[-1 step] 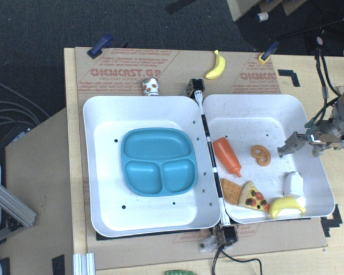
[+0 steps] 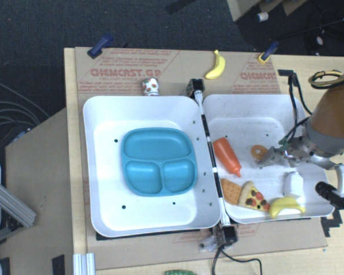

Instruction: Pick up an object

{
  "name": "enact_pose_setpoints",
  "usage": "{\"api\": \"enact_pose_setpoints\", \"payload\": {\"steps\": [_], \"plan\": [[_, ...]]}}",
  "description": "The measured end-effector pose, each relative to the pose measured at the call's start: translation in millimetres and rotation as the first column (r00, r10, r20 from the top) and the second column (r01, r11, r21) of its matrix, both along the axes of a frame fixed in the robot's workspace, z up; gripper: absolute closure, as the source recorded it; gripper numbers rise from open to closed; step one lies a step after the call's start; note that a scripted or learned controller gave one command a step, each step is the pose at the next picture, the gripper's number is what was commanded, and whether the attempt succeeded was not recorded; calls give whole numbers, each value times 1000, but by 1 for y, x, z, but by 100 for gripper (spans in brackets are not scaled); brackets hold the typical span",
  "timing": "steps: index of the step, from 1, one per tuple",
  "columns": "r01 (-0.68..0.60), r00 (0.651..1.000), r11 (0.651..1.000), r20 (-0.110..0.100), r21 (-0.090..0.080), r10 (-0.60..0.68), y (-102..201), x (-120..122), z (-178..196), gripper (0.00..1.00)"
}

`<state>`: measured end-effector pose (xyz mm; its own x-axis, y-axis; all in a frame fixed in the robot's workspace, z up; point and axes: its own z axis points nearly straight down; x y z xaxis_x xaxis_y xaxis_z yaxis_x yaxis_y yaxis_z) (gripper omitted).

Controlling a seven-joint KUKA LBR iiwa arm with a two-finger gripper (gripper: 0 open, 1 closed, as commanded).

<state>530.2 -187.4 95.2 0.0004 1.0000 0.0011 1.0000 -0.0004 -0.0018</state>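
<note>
The right bin (image 2: 241, 109) holds an orange-red bottle (image 2: 227, 156), a small brown ring (image 2: 258, 151), a waffle piece (image 2: 231, 190) next to a pizza slice (image 2: 253, 197), a yellow banana (image 2: 285, 206) and a small white block (image 2: 293, 183). My gripper (image 2: 276, 153) reaches in from the right, low over the bin floor. It is just right of the brown ring and above the white block. The grey wrist and orange band (image 2: 332, 114) rise behind it. Nothing is visibly held.
The left bin (image 2: 97, 153) carries a blue divided plate (image 2: 158, 160). On the bench behind the bins lie a second banana (image 2: 216, 66) and a small spotted cup (image 2: 151, 86). Blue clamps (image 2: 100, 46) sit at the back corners. Cables loop at the far right (image 2: 327, 78).
</note>
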Motion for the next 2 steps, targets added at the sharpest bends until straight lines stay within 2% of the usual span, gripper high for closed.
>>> {"api": "enact_pose_setpoints", "payload": {"steps": [1,2], "plan": [[-1,1000,1000,2,0,1,54,66,-11,0],[-2,1000,1000,4,-1,2,54,66,-1,100]]}}
